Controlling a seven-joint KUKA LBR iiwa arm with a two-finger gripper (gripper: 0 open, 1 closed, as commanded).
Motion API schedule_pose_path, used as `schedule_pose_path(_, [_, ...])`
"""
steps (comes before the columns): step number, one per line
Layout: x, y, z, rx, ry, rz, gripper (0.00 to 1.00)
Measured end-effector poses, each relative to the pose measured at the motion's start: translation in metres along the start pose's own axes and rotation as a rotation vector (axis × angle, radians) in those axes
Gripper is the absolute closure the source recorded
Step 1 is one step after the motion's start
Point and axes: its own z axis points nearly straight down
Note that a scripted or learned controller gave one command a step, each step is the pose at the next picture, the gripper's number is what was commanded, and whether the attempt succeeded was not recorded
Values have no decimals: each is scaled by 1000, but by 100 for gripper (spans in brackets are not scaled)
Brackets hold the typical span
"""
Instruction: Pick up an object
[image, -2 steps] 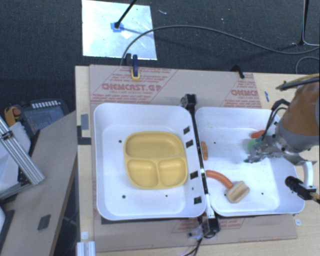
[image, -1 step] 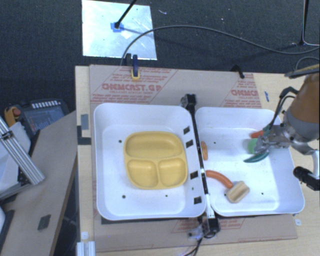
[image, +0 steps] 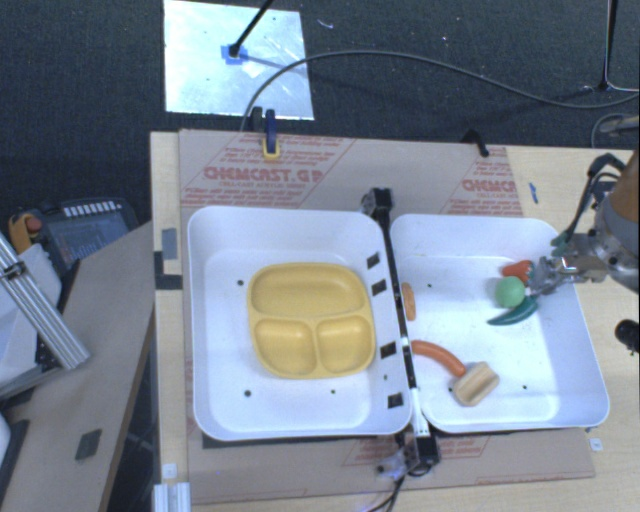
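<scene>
Bench (image: 330, 150) is seen from above at a slant, bearing two white bins side by side. Left bin (image: 215, 260) holds a yellow three-compartment tray (image: 308, 318), lying flat near the bin's centre. Right bin (image: 470, 255) holds the loose objects. Arm (image: 620, 215) is seen entering at 3 o'clock, over the right bin's 2 o'clock corner.

Objects in right bin, by size: an orange carrot-like piece (image: 437, 353) at 7 o'clock of the bin centre; a tan block (image: 474, 384) touching its lower end, at 6 o'clock; a dark green curved piece (image: 514, 313) at 3 o'clock; a green ball (image: 510, 291) just above it, touching or nearly so; a red piece (image: 517, 268) at the ball's 12 o'clock; a small orange piece (image: 409, 301) against the bin's left wall, at 9 o'clock.

Gripper (image: 549, 276) is located just at 3 o'clock of the ball. Jaw opening cannot be told; no object is seen between them.
</scene>
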Motion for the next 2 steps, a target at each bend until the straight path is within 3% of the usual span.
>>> schedule_pose_path(1, [-1, 2, -47, 1, 0, -3, 100])
schedule_pose_path(2, [52, 2, -31, 5, 4, -7, 100])
